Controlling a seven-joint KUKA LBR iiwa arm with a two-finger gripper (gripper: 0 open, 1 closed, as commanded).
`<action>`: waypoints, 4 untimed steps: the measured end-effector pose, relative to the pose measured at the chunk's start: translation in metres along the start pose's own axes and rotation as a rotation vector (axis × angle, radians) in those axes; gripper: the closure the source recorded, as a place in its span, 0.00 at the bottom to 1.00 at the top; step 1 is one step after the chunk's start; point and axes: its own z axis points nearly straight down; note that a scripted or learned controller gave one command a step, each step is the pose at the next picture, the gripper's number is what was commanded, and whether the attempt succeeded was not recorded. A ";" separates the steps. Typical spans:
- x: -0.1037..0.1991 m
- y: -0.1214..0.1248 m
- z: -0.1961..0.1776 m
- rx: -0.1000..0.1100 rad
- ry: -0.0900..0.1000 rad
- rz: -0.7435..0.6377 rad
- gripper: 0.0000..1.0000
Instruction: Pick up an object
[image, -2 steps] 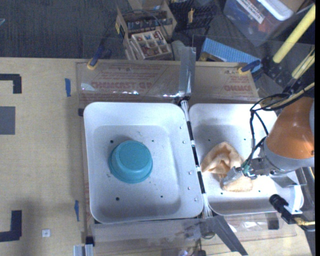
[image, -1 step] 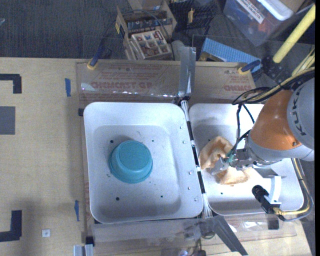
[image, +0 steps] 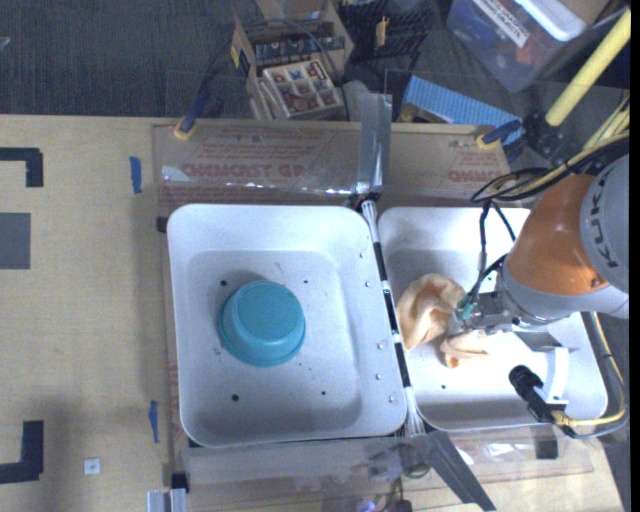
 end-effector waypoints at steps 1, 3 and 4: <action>0.000 0.000 0.000 0.000 0.000 0.000 0.00; -0.002 0.000 -0.010 -0.002 -0.002 0.004 0.00; 0.005 0.000 0.011 0.009 0.005 -0.040 0.00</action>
